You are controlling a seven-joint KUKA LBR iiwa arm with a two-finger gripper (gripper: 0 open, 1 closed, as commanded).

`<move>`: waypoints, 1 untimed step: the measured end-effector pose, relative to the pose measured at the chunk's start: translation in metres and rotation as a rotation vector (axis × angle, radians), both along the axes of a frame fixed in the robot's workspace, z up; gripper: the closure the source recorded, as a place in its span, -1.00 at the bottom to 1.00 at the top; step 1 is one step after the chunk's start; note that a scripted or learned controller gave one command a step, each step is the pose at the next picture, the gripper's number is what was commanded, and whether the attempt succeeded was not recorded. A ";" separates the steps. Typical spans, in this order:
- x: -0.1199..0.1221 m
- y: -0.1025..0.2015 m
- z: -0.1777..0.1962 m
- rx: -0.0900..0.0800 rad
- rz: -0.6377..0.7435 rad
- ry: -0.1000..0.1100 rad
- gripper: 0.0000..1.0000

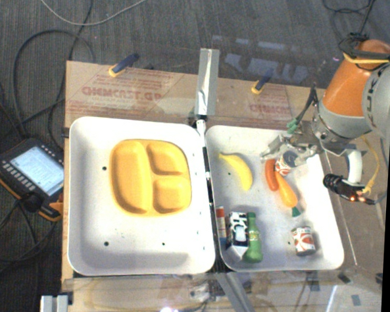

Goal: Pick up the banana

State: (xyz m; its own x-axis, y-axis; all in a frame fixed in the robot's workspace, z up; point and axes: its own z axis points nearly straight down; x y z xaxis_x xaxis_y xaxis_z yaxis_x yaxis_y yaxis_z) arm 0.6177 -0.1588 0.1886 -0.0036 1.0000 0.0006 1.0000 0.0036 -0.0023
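Note:
The yellow banana (239,168) lies in the upper left part of the right bin (321,255). My gripper (289,153) hangs over the bin's upper right area, to the right of the banana and apart from it. It sits just above the top end of an orange carrot (280,183). Below the orange band, the wrist hides part of the gripper.
The left bin (85,231) holds a yellow compartment tray (151,176). In the right bin, a green and white bottle (244,235) lies near the front left and a small red and white can (302,240) near the front right. A metal divider post (206,87) stands between the bins.

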 end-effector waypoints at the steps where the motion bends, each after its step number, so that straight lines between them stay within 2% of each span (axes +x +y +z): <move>1: -0.028 0.002 0.003 -0.002 0.206 -0.001 -1.00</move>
